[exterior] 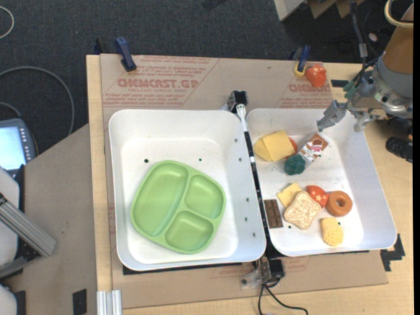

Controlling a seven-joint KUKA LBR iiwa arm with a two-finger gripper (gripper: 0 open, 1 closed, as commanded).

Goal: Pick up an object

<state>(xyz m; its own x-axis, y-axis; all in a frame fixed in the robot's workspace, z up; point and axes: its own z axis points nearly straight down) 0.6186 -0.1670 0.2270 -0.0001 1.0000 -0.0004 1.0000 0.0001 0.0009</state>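
With the arm coming in from the right, the gripper hangs over the right bin's far end, jaws seemingly spread and holding nothing, just above the small red-and-white packet, likely the target, beside the yellow block.

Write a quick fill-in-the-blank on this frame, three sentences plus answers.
1. The green divided plate lies in the ___ bin.
2. The divided plate has ___ compartments.
3. The doughnut lies in the ___ bin, near the toast slice.

Answers: left; three; right
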